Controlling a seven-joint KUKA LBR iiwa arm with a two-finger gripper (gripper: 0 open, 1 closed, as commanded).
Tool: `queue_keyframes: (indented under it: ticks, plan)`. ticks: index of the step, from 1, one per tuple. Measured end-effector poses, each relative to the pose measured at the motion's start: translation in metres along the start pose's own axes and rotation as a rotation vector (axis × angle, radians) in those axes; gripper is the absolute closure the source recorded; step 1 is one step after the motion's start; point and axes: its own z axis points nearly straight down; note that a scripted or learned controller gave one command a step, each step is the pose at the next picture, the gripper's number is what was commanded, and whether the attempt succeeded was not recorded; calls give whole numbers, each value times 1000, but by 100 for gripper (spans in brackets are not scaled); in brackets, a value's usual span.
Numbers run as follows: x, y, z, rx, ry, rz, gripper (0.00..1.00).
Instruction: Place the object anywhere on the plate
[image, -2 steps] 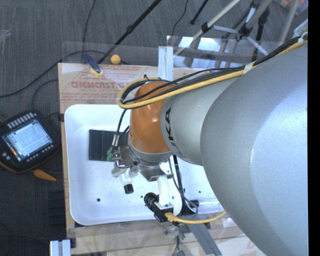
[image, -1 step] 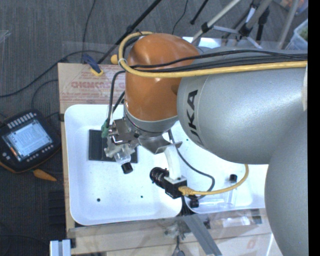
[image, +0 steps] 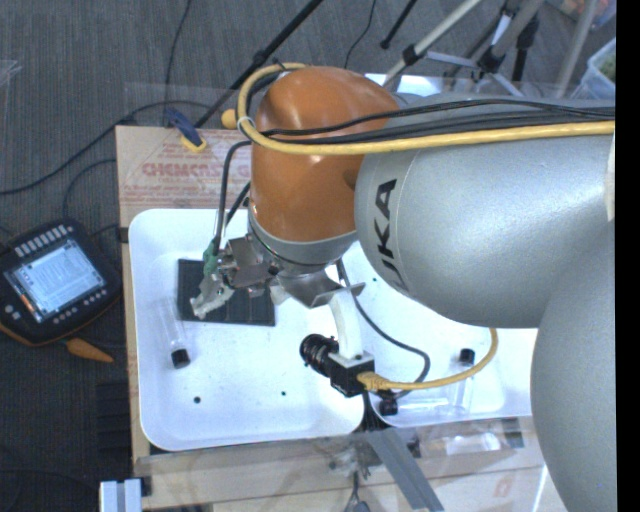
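A flat, dark square plate (image: 245, 306) lies in the left part of the left white bin (image: 240, 415). My gripper (image: 208, 297) hangs over the plate's left half, low and close to its surface, and hides part of it. The arm's orange band and grey wrist cover the plate's far edge. I see nothing clearly held at the gripper's tip. A small black block (image: 180, 357) rests on the bin floor just in front of the plate's left corner, apart from the gripper.
Another small black block (image: 466, 355) sits in the right bin (image: 480, 405). A black camera with a yellow cable (image: 335, 365) hangs off the wrist over the divide between the bins. A teach pendant (image: 55, 280) lies on the floor to the left.
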Motion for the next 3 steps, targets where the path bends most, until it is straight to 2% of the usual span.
queue_keyframes:
  ticks: [1, 2, 3]
  plan:
    - [3, 23, 123, 2, 3, -372, 0]
    - [3, 23, 115, 5, 4, -372, 100]
    - [-57, 76, 197, 2, 3, -229, 100]
